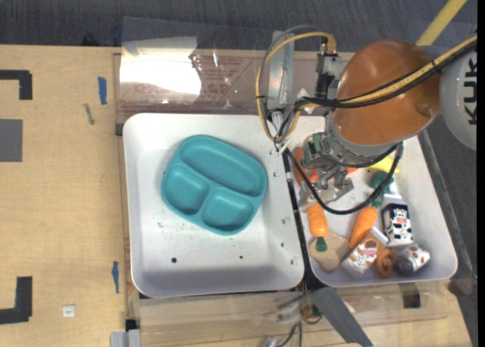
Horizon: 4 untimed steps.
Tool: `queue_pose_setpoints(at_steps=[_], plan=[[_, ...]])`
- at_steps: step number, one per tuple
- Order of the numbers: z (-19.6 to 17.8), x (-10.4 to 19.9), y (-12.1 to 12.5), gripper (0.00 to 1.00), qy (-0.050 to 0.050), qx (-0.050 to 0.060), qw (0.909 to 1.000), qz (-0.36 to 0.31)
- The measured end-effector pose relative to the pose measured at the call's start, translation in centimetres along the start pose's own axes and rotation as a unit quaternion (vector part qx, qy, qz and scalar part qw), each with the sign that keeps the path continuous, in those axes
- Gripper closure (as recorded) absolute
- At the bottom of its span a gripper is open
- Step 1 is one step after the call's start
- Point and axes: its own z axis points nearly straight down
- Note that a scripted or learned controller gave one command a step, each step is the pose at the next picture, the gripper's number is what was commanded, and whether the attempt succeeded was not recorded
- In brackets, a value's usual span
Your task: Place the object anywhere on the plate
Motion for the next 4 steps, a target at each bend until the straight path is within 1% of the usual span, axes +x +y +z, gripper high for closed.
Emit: queue_pose_setpoints(at_steps=[1, 2, 3, 4], plan=[[-5.7, 6.4, 7.7, 1.00, 0.002, 0.001, 0.9830, -0.184], [0.1, 8.1, 1.6, 1.00, -0.001, 0.000, 0.9522, -0.305], [-5.6, 12.1, 7.7, 1.00, 0.001, 0.000, 0.8973, -0.441], [1.2, 16.3, 0.8, 1.00, -0.003, -0.002, 0.8926, -0.451]])
